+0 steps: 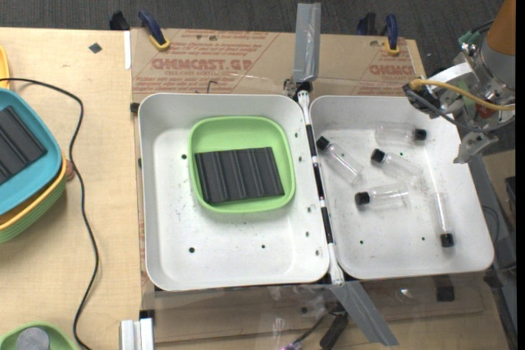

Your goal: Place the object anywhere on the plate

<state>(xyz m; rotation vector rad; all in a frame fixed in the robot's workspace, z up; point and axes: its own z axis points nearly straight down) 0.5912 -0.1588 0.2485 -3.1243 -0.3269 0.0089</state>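
Note:
A green square plate (242, 137) sits in the left white bin (164, 201) and carries a dark ribbed slab (239, 175). Several clear vials with black caps lie scattered in the right bin (394, 254): one near its left wall (338, 160), one in the middle (382, 196), one along the right side (441, 215). My gripper (473, 143) hangs over the right bin's far right rim, above and apart from the vials. Nothing shows in it.
A grey taped strip (307, 45) stands behind the gap between the bins, on brown cardboard (213, 57) held by clamps. At the bench's left edge sits a stack of teal and yellow trays (25, 156), with a black cable (82, 201) looping beside it.

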